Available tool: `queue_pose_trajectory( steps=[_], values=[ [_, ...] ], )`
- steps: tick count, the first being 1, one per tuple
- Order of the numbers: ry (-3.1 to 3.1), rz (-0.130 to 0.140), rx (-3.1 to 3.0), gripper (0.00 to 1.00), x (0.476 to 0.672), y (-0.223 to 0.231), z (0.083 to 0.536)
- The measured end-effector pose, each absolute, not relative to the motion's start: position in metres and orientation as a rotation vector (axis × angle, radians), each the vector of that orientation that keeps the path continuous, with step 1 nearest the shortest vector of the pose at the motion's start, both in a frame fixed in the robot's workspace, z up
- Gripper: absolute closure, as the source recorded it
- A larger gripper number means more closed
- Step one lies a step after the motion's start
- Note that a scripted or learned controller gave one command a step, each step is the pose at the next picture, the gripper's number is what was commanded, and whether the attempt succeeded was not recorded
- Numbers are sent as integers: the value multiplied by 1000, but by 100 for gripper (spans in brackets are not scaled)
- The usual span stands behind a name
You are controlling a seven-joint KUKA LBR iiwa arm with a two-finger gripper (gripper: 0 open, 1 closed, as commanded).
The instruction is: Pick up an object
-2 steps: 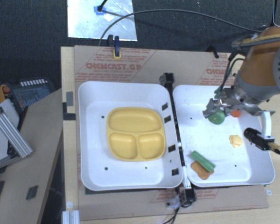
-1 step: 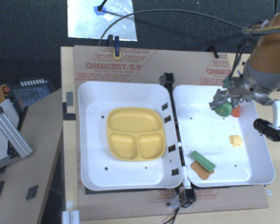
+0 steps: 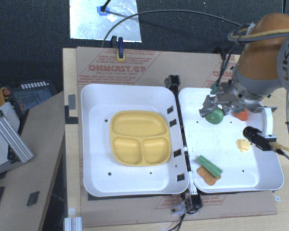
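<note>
Right bin (image 3: pixel 267 177), upper part: a small round green object (image 3: pixel 214 116) sits directly under the gripper (image 3: pixel 212 109). From where I stand it looks like a stubby green cap or ball, rounded, glossy, with no obvious long axis. It lies at the gripper's tips, touching or nearly so; the metal fingers hide its upper edge. Whether they are apart, together or clamped on the green piece, I cannot tell: the wrist body covers the gap.

Relation that matters for the next move: the green object is below and a shade toward the near side of the fingertips, not off to one flank. Judgement: if it is not yet gripped, a straight descent with little sideways correction would be called for; being round, approach angle should matter little, but it may roll away if nudged by one finger first.

Just right of it, partly under the wrist, an orange-red piece (image 3: pixel 240 113), close enough to be caught by mistake. Further right, a black fitting (image 3: pixel 256 137) on the arm's cable side, and beside it a small yellow lump (image 3: pixel 243 145). Near the front of the same bin, well apart from the gripper, a green bar (image 3: pixel 209 166) lies on a slant across an orange disc (image 3: pixel 208 176), touching it.

Left bin (image 3: pixel 86 129): a yellow divided tray (image 3: pixel 139 137), three compartments, roughly centred.
</note>
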State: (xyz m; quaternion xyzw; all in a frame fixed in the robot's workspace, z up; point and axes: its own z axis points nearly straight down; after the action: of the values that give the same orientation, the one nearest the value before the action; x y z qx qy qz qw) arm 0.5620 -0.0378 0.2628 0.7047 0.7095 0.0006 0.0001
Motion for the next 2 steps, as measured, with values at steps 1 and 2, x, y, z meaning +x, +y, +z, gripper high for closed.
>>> queue_pose_trajectory(
  steps=[1,2],
  values=[
    [2227,2,2214,100,556,3,249],
    [2231,1,2213,100,544,45,243]
  ],
)
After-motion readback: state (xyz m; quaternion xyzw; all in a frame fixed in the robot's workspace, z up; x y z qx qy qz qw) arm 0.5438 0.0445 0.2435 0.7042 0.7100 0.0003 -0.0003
